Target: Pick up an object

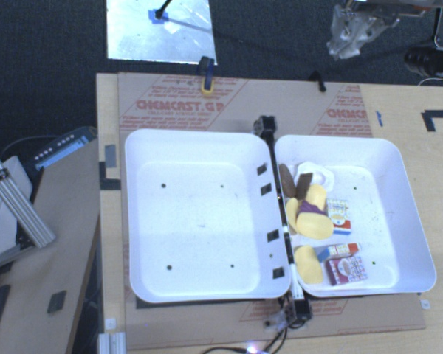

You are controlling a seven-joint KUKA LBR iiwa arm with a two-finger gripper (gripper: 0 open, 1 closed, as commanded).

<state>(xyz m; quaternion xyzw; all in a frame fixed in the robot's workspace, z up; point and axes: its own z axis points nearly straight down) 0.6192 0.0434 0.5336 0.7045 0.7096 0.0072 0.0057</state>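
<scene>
Bench with two white bins (199, 142), objects (314, 223) in right bin, gripper (347, 39) raised, grip state unclear

Far below the gripper (348, 37), whose housing looks like pale, faintly shiny metal or plastic, both white bins (199, 220) (399, 198) have a smooth, slightly glossy plastic look. Under them lies a matt brown cardboard sheet (177, 102) printed in red, on a pale wooden bench (435, 124). Off to the gripper's side, a square plate (162, 21) gleams like brushed metal. The floor (44, 50) around is dark, rough carpet. The yellow objects (314, 223) look smooth and rubbery.
</scene>
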